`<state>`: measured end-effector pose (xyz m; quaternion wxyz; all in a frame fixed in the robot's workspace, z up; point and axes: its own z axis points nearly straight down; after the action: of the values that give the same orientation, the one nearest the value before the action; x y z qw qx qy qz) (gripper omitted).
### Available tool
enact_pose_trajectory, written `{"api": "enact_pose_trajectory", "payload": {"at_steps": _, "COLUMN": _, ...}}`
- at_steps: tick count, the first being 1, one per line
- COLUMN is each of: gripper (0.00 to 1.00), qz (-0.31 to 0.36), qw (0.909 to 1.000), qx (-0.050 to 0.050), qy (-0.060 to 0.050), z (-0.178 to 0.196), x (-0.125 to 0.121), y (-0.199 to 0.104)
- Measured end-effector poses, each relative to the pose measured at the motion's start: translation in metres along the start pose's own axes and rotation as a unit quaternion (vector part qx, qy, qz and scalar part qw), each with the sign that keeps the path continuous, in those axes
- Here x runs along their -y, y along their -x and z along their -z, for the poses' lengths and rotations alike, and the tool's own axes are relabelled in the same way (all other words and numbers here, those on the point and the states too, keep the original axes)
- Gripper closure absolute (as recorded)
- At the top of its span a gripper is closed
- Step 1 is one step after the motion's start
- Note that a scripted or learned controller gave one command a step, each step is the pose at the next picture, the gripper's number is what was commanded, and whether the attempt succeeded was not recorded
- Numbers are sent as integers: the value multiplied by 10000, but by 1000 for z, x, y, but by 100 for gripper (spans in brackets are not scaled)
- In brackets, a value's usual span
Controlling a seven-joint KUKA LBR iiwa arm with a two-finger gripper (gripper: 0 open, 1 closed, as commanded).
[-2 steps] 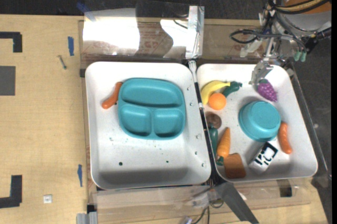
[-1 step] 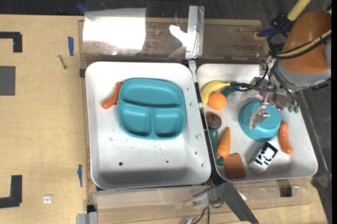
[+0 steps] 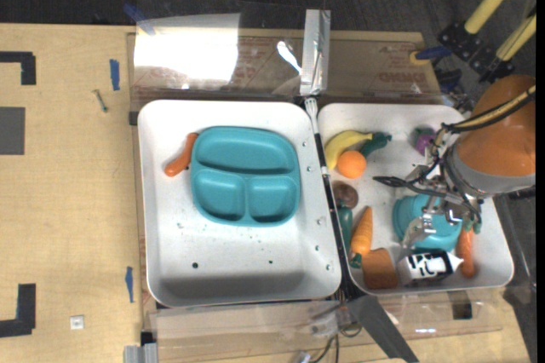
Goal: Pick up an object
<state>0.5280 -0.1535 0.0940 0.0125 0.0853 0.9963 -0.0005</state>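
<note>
My gripper (image 3: 430, 221) hangs low over the right bin (image 3: 387, 116), right above a teal cup-like object (image 3: 409, 218) in its lower right part. The arm's orange band sits just above it at the right edge. Around the gripper lie a black and white block (image 3: 428, 265), a small orange carrot (image 3: 466, 252) at the right wall, and a purple item (image 3: 423, 139) near the back. The wrist and cables hide the fingertips, and nothing can be made out between them.
The right bin also holds a yellow banana (image 3: 343, 142), an orange ball (image 3: 352, 164), a brown round item (image 3: 345, 194), a carrot (image 3: 363, 232) and an orange cup (image 3: 380, 267). In the left bin (image 3: 170, 250) a teal divided plate (image 3: 247, 175) lies beside an orange sausage-shaped toy (image 3: 180, 157).
</note>
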Motion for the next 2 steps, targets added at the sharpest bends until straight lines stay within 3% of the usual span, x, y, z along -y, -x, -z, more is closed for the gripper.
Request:
{"api": "enact_pose_trajectory", "payload": {"at_steps": 1, "gripper": 0, "qz": 2511, "qw": 9679, "qx": -58, "qy": 21, "z": -6, "x": -28, "y": 33}}
{"api": "enact_pose_trajectory", "payload": {"at_steps": 2, "gripper": 0, "qz": 2191, "qw": 9757, "qx": -73, "qy": 22, "z": -6, "x": -15, "y": 14}}
